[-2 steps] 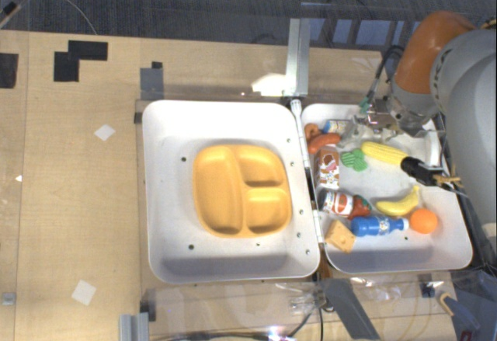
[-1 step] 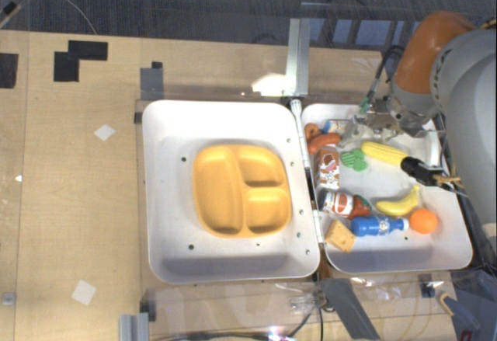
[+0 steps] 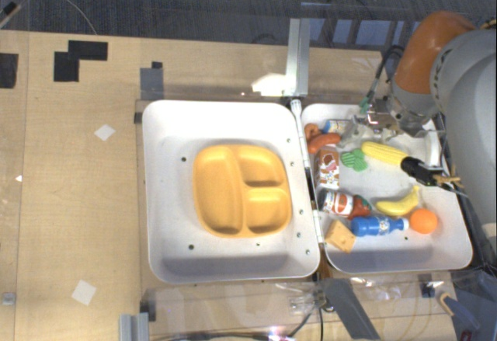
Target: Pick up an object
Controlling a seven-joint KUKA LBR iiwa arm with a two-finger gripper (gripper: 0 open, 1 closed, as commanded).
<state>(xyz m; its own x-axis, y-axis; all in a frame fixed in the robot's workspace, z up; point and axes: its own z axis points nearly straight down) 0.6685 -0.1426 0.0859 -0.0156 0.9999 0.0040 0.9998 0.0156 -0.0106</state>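
Grey and orange, the arm hangs its gripper (image 3: pixel 378 119) over the right bin (image 3: pixel 404 254); whether the fingers are apart cannot be told. Nothing appears lifted yet; the corn cob (image 3: pixel 384 153) lies just below them.

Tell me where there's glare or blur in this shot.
In the camera view, a bright glare spot sits on the bench just behind the left bin; the yellow tray is evenly lit and fairly sharp; the arm at the right looks soft, and the small items in the right bin are slightly blurred.
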